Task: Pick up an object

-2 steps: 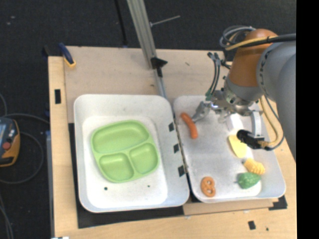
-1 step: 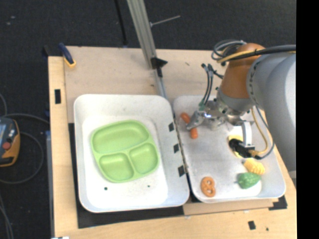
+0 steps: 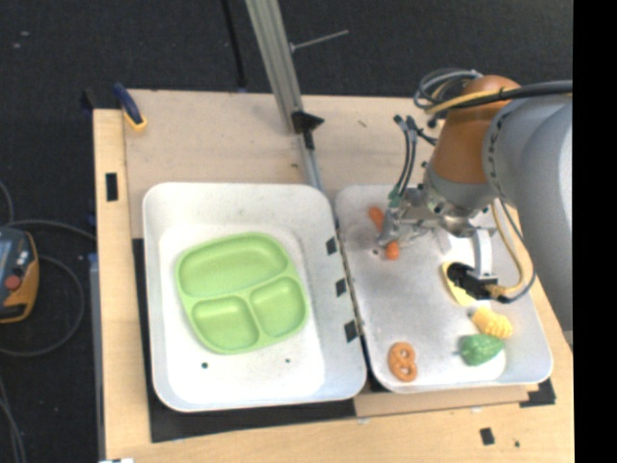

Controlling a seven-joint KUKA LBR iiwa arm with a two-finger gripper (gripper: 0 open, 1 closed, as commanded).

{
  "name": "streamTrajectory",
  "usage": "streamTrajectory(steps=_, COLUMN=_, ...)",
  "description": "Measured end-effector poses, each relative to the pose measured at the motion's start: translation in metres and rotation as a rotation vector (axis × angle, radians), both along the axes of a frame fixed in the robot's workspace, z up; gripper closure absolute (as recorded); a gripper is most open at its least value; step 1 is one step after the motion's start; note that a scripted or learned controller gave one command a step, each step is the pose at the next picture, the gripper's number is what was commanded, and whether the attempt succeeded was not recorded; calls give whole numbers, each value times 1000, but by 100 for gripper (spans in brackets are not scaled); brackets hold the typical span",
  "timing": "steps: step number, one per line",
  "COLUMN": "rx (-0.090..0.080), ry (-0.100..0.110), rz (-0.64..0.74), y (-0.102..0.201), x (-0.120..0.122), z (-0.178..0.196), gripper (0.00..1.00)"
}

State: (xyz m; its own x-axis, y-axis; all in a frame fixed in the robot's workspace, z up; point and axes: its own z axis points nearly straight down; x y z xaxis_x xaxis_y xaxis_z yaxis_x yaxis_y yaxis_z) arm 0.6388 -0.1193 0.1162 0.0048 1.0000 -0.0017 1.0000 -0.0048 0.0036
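Small orange object [image 3: 389,250] in right bin [image 3: 424,302], far-left corner; gripper [image 3: 393,228] directly over it, finger state impossible to tell. Best descend straight, centred, then close.

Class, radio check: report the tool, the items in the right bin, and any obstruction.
Tool low over right bin, far left corner. Orange piece beneath it, grip unconfirmed. Pretzel, corn, green toy apart near front. Path open.

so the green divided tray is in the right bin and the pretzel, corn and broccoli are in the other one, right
Not quite: the camera view shows the green divided tray lying in the left bin, not the right one. The pretzel, corn and broccoli are in the other bin, the right bin, near its front edge.
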Motion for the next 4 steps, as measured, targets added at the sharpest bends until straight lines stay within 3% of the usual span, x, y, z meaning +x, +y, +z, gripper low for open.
streamTrajectory(steps=2, rx=0, ry=-3, rz=7, y=-4, x=10, z=126, gripper=100)
streamTrajectory(steps=3, rx=1, ry=0, rz=8, y=-6, x=11, z=151, gripper=100)
streamTrajectory(steps=4, rx=3, ry=3, rz=11, y=43, x=-9, z=158, gripper=100)
